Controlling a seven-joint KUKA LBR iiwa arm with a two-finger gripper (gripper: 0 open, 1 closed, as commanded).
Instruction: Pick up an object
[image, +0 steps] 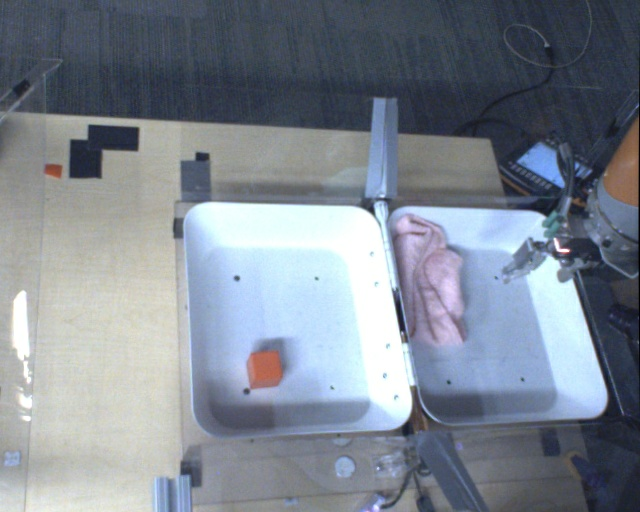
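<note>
— Pink cloth (432, 290) lies in the right bin (520, 395), bunched up against its left wall; its long axis runs from the far end of the bin toward the near end, roughly parallel to the divider between the two bins; the far end is a rounded fold, the near end a blunter lump.

— And the other bin?

— An orange block (265, 369) sits on the floor of the left bin (290, 235), toward the near left corner; it looks about as wide as it is long, so it has no clear long axis; its edges are turned a little off the bin's walls.

— Where is the arm?

— It comes in from the right; the gripper (537, 253) hangs over the far right part of the right bin, pointing toward the left and slightly toward the near side; it is well apart from the cloth, with bare white floor between them.

— Open or closed?

— The two fingers look spread, with a gap between the tips and nothing in that gap; one fingertip (516, 266) reaches out toward the middle of the bin.

— Anything else on the bench?

— A small orange square (53, 171) and black shapes (100, 147) lie on the wooden top at far left.
</note>
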